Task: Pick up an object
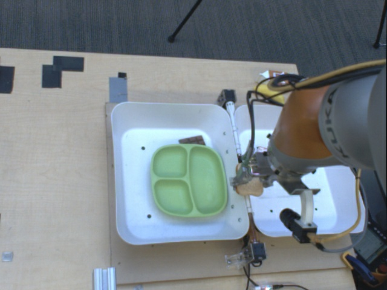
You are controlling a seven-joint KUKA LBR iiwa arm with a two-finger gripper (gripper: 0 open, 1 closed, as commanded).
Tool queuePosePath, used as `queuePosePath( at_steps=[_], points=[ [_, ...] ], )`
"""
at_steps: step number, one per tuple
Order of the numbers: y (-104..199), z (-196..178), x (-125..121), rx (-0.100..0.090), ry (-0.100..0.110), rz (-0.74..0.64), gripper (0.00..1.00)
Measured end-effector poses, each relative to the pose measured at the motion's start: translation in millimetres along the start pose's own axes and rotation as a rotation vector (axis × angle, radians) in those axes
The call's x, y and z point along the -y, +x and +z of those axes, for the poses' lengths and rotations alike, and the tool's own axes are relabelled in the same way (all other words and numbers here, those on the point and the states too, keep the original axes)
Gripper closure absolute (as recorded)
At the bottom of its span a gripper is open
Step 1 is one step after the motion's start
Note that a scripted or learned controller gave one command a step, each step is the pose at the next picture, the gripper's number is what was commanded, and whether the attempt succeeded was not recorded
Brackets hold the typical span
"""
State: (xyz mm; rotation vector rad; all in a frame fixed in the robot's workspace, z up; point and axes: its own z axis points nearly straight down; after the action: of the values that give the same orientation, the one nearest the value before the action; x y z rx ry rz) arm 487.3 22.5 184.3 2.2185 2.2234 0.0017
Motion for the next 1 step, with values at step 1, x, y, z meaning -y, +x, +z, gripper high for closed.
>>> queuePosePath(
  at_steps=[1],
  points=[
    [94.1,1.6,0.5,-0.002,0.001,-0.003,1.0]
  ],
)
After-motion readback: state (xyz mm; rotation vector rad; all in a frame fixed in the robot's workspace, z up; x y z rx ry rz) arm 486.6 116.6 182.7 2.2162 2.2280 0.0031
